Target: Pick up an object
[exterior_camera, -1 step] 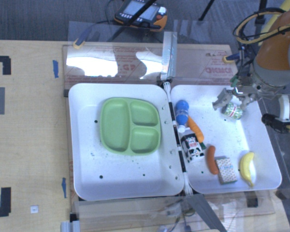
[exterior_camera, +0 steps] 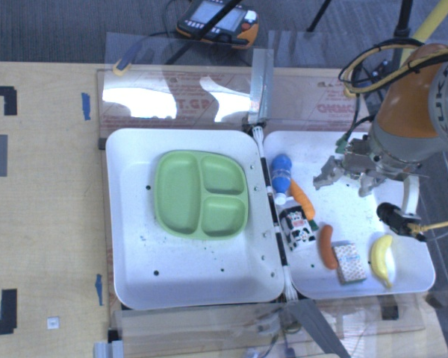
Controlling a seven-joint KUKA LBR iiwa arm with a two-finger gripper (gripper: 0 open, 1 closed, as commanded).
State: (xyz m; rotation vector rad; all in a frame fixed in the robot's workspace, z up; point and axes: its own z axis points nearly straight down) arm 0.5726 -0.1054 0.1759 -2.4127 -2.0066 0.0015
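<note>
1. Camera view: gripper (exterior_camera: 346, 173) hung above right bin (exterior_camera: 422, 278), fingers spread apart, nothing between them.
2. Lay below and well apart: banana (exterior_camera: 382, 259), sausage (exterior_camera: 327, 245), carrot (exterior_camera: 302, 199).
3. Best centred over one isolated item, banana likely, before descending.

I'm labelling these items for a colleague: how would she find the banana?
Look in the right bin, the one without the green tray. In its near right corner lies the banana, the only yellow, curved item, just right of a small patterned box.
</note>
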